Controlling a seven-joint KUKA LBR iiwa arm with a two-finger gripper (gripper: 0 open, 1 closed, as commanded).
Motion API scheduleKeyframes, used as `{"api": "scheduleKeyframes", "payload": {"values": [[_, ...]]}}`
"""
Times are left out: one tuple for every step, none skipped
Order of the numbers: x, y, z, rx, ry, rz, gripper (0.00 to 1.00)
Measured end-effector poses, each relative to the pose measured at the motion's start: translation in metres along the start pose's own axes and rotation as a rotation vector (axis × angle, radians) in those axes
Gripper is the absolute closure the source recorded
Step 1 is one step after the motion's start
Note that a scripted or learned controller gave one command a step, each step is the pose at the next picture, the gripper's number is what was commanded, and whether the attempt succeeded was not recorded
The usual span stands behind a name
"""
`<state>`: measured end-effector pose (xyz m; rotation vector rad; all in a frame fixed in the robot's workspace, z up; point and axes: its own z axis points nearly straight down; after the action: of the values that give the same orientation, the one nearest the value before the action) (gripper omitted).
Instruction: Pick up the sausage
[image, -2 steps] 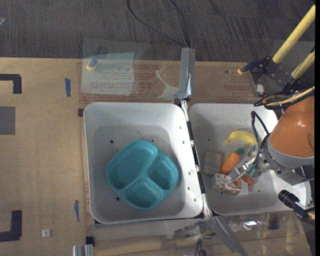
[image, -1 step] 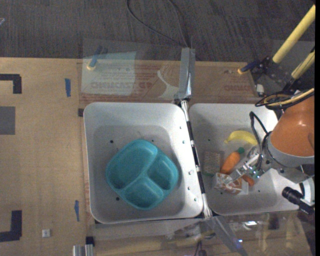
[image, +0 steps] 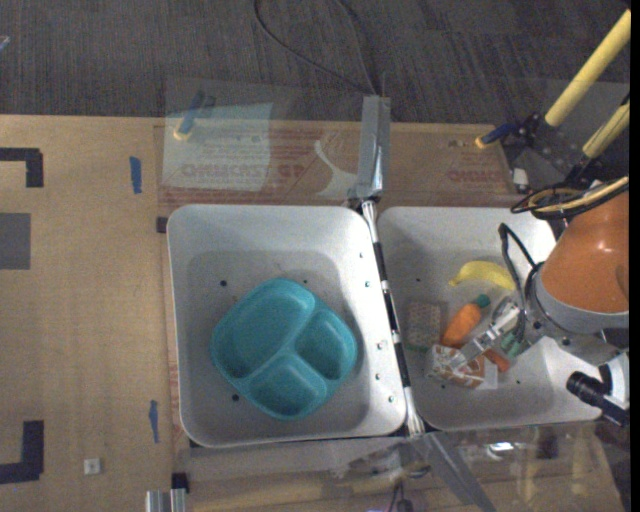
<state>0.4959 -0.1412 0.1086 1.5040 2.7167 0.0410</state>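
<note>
My gripper (image: 487, 343) hung in the right bin (image: 420, 240), just right of the carrot (image: 461, 324). Jaw state: I couldn't tell. I couldn't make out the sausage.

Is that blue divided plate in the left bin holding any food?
Empty. The teal plate lies flat in the left bin, and all three of its compartments show bare teal bottoms with no food in them.

We see the arm (image: 590, 270) as a rounded orange band above a pale grey wrist ring, black cables looping beside it, and a slim metallic gripper (image: 497, 335) ending it, over the right bin (image: 420, 235).
</note>
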Motion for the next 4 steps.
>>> {"api": "scheduleKeyframes", "payload": {"values": [[-0.0028, 0.0014, -0.0001, -0.004, -0.004, -0.097, 0.00], [-0.0011, 0.0030, -0.0007, -0.006, -0.016, -0.167, 0.00], [-0.0035, 0.0036, -0.0006, -0.008, -0.016, -0.250, 0.00], [-0.0048, 0.0040, -0.0009, -0.009, -0.019, -0.351, 0.00]]}}
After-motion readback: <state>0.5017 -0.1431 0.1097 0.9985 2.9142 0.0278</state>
